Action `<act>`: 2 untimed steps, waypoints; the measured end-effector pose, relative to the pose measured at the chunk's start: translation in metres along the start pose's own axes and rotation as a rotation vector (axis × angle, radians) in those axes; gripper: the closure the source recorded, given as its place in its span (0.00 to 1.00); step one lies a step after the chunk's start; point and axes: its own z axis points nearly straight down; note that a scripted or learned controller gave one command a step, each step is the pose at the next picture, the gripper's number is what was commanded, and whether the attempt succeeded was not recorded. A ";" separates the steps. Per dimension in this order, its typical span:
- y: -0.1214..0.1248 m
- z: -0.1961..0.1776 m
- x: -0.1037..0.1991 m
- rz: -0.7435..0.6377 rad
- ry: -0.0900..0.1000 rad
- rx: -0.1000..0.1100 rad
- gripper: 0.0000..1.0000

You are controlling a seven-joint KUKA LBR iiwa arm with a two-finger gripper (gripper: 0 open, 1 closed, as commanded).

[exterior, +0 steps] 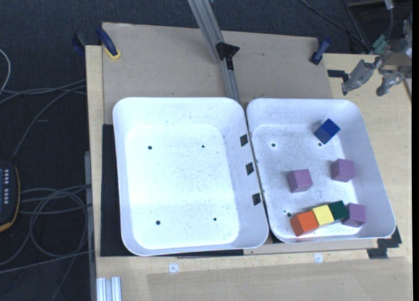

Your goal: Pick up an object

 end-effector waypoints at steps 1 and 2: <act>0.000 0.000 0.000 0.000 -0.001 0.000 0.00; -0.004 0.062 0.003 0.001 0.002 0.005 0.00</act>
